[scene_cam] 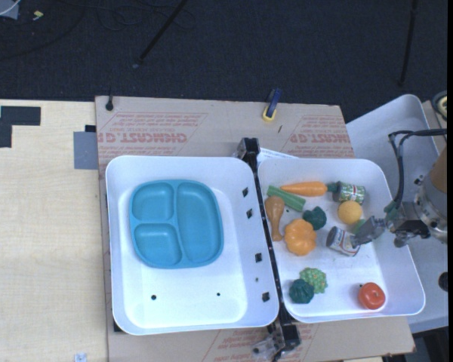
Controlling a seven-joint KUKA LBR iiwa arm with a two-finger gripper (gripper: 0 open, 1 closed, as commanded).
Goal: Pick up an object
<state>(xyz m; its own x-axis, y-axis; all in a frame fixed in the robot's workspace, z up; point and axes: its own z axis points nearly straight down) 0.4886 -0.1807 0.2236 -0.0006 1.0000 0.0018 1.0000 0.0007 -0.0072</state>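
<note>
Your tool (360, 234) is down inside the right bin (396, 292), reaching in from its right wall, low over the toys. Fingers: can't tell whether they're apart or together, too small and dark at this angle. Just off the tip sits a small silver-grey can-like piece (340, 240), touching or nearly touching the tool; can't say which, and nothing shows it between the fingers, so don't count it as held. Candidates are all in that right bin: yellow lemon (350, 212) just above the tool, green-labelled can (352, 193) near the top, carrot (305, 189), orange bell pepper (300, 237), butternut-looking squash (275, 216), dark green piece (314, 218), broccoli (312, 279) with a dark green lump (301, 292) beside it, and red tomato (371, 296) near the bottom right corner, well apart from the rest. Left bin (121, 277) holds a blue divided plate (176, 224). Step looks like the approach/grasp stage, pick not yet done. Next move, I'd judge: settle around the grey piece, close, then lift straight up; the lemon is close, so you risk nudging it.
</note>
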